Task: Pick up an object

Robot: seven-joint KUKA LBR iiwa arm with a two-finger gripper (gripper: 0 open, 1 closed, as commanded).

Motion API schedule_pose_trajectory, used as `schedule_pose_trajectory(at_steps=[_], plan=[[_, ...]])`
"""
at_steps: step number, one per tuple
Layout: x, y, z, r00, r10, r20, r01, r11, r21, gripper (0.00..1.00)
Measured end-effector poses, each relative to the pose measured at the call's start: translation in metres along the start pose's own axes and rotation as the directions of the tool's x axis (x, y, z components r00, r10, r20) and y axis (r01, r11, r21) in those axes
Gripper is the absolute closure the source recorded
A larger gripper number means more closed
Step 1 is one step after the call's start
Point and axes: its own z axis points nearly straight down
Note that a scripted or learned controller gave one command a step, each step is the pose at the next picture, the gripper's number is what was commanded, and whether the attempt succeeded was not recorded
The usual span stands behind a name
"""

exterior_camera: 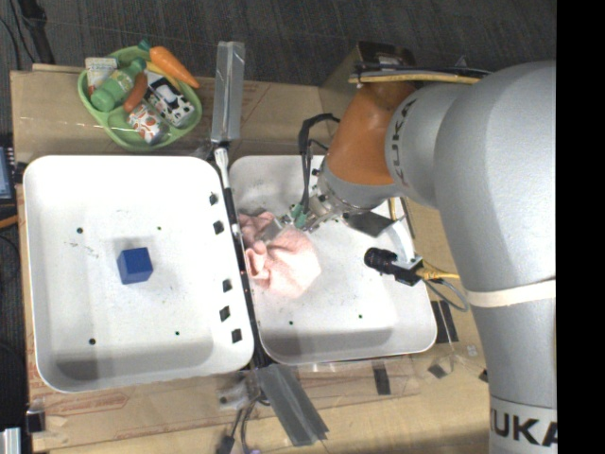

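the pincer sits low in the right bin, just right of the frame's centre, its tip at the upper edge of a pink cloth that lies crumpled against the bin's left wall; the tip is small and partly lost against the fabric, so i cannot tell how wide it stands or whether any cloth is caught in it. above it the orange band and the broad grey arm fill the right side of the frame. the cloth looks like the thing in hand (soft, bunched, with folds that should give an easy bite), and to do the grab well the tip would want to press down into a thick fold rather than the thin fringe near the wall, close fully, then rise straight so the fabric doesn't drag on the divider. farther out, a blue cube rests alone in the left bin, well apart from the arm, and a green bowl of toy food stands on the table at the upper left.
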Motion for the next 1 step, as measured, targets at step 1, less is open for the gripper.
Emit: schedule_pose_trajectory(at_steps=[1], plan=[[0.0059, -0.0107, 0.0099, 0.996, 0.089, -0.001, -0.089, 0.996, 0.0, 0.0]])
